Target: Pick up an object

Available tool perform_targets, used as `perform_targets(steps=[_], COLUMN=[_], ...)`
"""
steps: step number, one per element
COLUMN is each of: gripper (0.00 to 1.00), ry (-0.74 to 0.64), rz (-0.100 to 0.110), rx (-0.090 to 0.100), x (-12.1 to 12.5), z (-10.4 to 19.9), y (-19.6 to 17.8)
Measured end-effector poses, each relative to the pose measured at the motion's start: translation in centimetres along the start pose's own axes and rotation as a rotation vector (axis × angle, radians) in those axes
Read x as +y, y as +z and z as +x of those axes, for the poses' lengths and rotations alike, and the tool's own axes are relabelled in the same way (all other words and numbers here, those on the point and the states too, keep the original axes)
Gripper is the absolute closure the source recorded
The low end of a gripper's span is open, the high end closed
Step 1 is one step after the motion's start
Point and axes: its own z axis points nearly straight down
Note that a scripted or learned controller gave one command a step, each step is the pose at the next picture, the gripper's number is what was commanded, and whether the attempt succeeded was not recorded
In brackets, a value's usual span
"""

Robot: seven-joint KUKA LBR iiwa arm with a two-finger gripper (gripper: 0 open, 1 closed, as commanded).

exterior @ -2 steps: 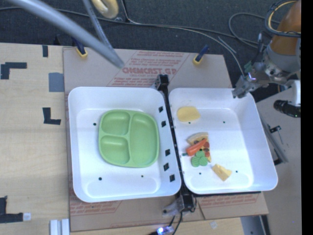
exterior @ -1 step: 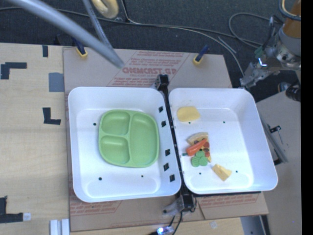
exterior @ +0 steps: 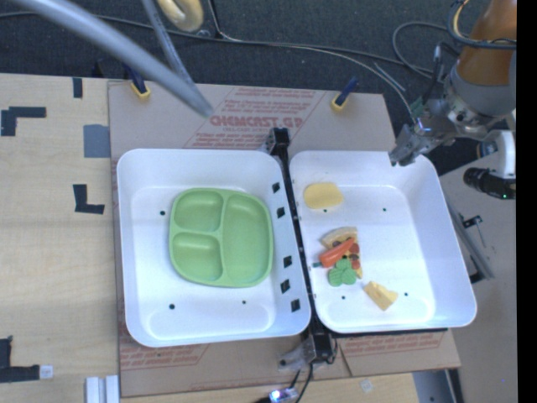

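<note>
1. we see the grey two-finger gripper (exterior: pixel 406 151) above the right white plastic bin's (exterior: pixel 436 250) far right corner; we cannot tell its state.
2. nearest it, down-left, lies a pale yellow rounded food piece (exterior: pixel 322 196).
3. farther down-left sit a small pile of orange, green and tan toy food pieces (exterior: pixel 341 257) and a yellow cheese-like wedge (exterior: pixel 382 295).
4. well left, a green sectioned plastic plate (exterior: pixel 221 236) fills the left white plastic bin (exterior: pixel 143 225).

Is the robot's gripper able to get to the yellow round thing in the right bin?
Probably yes. The gripper hangs over the right bin's far right corner, and the yellow round piece lies alone on bare white floor, apart from the food pile, with nothing over it.
</note>
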Motion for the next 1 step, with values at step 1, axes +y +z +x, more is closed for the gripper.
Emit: perform_targets(steps=[1], gripper=[1.0], ry=[-0.001], rz=[0.0], rx=[0.0], x=[-1.19], z=[4.77], y=[1.33])
